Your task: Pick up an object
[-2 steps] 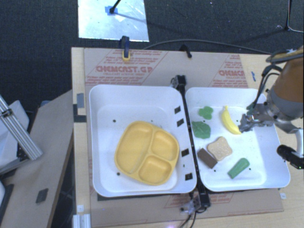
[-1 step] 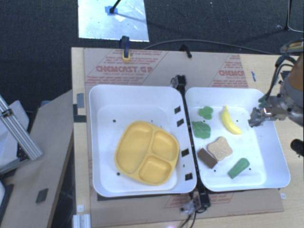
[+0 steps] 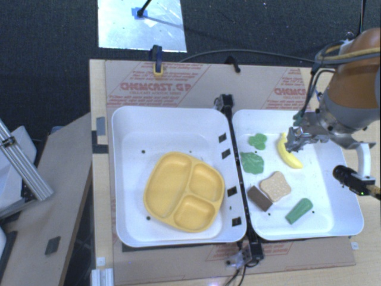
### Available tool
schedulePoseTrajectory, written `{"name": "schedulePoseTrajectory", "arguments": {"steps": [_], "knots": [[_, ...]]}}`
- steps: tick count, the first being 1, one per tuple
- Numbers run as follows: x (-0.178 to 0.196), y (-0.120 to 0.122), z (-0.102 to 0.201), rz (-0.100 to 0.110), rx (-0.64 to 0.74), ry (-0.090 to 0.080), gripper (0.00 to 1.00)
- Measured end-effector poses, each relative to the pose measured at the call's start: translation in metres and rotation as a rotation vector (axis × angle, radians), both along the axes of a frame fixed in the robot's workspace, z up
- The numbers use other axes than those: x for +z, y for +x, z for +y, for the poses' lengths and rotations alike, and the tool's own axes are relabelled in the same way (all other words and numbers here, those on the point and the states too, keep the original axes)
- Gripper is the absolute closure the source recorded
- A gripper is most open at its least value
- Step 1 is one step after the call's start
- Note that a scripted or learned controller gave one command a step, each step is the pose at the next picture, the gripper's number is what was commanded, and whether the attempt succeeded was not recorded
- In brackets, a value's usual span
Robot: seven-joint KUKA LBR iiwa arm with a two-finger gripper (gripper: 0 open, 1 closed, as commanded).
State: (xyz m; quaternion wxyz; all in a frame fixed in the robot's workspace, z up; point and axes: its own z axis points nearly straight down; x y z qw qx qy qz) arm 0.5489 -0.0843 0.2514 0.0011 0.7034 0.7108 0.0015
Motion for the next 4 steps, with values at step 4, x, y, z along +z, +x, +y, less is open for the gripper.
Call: {"name": "schedulePoseTrajectory", "arguments": {"steps": [4], "knots": [[-0.024, 0.101, 0.181, -0.001, -0.004, 0.000, 1.00]]}}
